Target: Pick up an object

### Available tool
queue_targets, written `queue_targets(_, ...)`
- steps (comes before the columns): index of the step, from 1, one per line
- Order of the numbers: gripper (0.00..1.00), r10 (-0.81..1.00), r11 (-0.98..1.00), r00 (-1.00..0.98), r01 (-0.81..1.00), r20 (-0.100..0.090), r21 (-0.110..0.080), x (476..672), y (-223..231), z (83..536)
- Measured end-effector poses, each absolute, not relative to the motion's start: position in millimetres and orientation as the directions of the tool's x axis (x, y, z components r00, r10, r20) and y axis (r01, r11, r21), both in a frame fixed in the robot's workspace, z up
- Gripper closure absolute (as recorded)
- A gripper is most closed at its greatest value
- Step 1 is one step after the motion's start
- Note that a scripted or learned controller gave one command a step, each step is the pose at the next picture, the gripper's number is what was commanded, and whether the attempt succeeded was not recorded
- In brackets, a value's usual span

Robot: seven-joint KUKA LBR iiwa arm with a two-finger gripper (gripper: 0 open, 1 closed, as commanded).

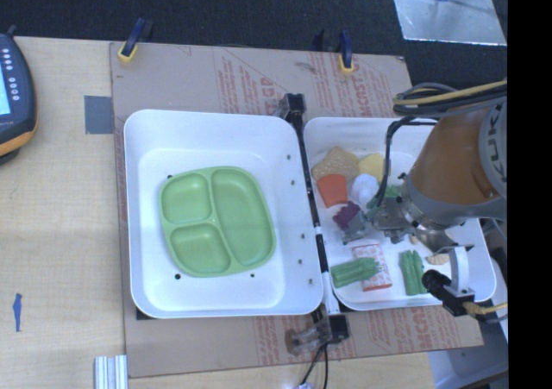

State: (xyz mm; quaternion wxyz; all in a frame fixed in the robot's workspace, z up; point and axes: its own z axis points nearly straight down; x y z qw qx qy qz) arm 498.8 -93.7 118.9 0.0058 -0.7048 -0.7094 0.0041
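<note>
Camera view, near edge first: a green block (354, 272) and green stick (411, 272) lie in the right bin (483, 292). Just beyond, the gripper (390, 222) hangs low beside a purple piece (348, 216) on its left; its opening cannot be told.

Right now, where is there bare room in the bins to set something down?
In the left bin, bare floor rings the green divided plate, widest along the bin's near edge and above the plate. The right bin is crowded: small items fill it, and the arm overhangs its right half.
</note>
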Motion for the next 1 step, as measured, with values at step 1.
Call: queue_targets(1,0.0,1.0,0.008,-0.008,1.0,-0.001,-0.002,550.6,-92.5,90.1)
